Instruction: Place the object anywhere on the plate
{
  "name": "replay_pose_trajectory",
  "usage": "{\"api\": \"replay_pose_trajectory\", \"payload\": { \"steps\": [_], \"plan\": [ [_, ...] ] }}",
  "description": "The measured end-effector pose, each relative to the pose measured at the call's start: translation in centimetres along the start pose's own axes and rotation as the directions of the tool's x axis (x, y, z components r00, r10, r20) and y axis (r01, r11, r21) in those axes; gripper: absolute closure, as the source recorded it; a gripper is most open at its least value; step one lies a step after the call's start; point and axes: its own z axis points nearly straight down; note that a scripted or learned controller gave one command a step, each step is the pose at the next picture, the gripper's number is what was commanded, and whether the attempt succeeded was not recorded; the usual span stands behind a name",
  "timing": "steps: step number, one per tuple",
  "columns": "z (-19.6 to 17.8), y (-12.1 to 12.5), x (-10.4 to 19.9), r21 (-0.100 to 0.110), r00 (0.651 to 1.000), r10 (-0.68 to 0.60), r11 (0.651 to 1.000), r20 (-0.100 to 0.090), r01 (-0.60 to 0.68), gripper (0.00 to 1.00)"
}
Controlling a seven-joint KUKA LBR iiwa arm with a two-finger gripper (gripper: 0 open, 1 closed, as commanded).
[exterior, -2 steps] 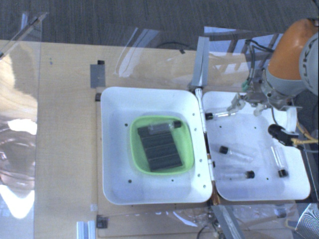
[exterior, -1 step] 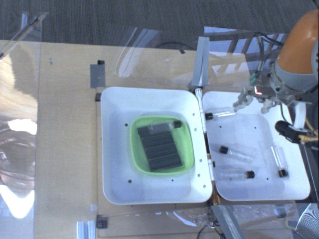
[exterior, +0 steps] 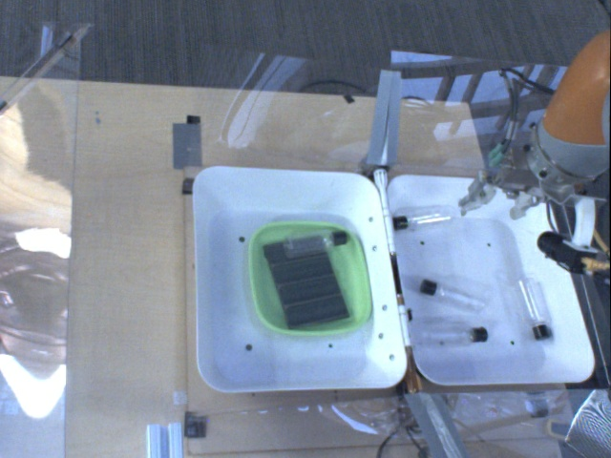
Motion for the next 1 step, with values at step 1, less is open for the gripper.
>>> {"api": "replay_pose_trajectory", "payload": {
  "steps": [1],
  "plan": [
    [-2.85, -0.28, -2.13, -0.002, 0.998, 0.07, 0.998, 0.0, -0.07, 0.0]
  ]
}}
